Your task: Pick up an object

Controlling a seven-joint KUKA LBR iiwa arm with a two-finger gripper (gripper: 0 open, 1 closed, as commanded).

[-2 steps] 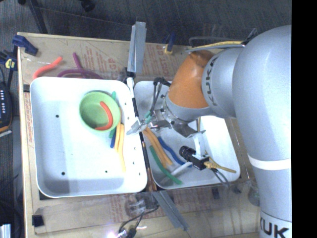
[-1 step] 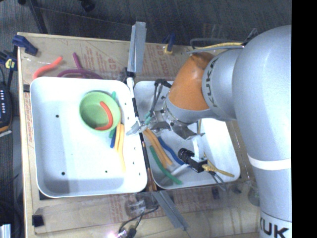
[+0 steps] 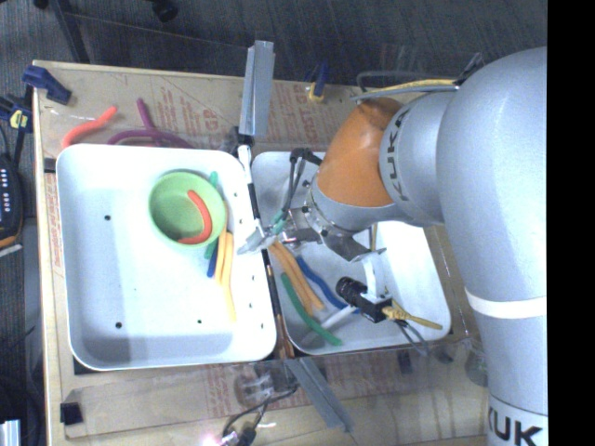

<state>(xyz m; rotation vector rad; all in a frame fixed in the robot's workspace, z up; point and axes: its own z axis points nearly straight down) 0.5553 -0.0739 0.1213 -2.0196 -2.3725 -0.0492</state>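
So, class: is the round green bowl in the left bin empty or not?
Not empty: the round green bowl holds a curved orange strip along its inner wall.

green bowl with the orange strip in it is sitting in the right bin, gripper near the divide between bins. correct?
Not quite. The camera view shows the green bowl, with the orange strip curled inside it, sitting in the left bin, not the right bin. The rest holds: the gripper is near the divide between the bins.

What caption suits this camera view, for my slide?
KUKA arm's gripper poised at the rim between two white bins.
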